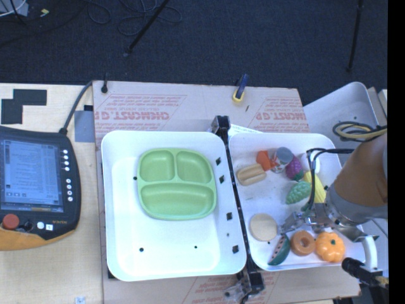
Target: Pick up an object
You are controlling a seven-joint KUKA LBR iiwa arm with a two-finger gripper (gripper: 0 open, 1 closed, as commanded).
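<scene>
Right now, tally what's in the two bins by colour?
Green: 3, the divided plate, a leafy vegetable, a melon slice
Orange: 3, a donut, a small pumpkin, a carrot-like piece
Tan: 2, a bread roll, a round cookie
Purple: 1, grapes
Grey: 1, a roundish lump
Yellow: 1, corn, partly hidden
Total: 11

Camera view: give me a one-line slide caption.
Gripper low in the right bin over toy food; green divided plate in the left bin.
</scene>
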